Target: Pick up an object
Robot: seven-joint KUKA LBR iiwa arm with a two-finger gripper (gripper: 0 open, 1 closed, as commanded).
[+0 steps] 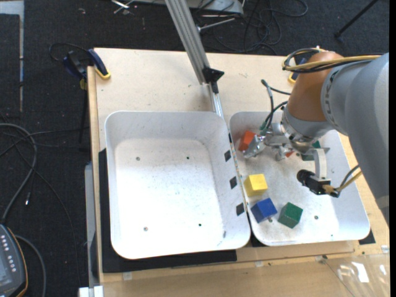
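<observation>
Orange block (247, 139) is what we take as the likely target; it sits in the right bin (346, 218) near its upper left corner, close to the wall shared with the left bin (117, 166), and the end effector (270, 146) hangs just beside it on the right. We cannot tell how far the end effector is open or whether anything is in it, since metal parts and cables blur together there. Risks as we judge them: the block lies close to the bin wall, so a descent slightly off could clip the wall or shove the block into the corner instead of straddling it; a tilted block could also squirt out on closing. Loose cables by the wrist might snag. Yellow block (256, 183), blue block (264, 209) and green block (290, 215) lie further down the same bin, apart from the target, so we see little chance of a double grab. Arm pose: it comes in from the right over the tabletop (154, 79), the orange band (307, 98) above the wrist, the wrist bent down into the right bin.
</observation>
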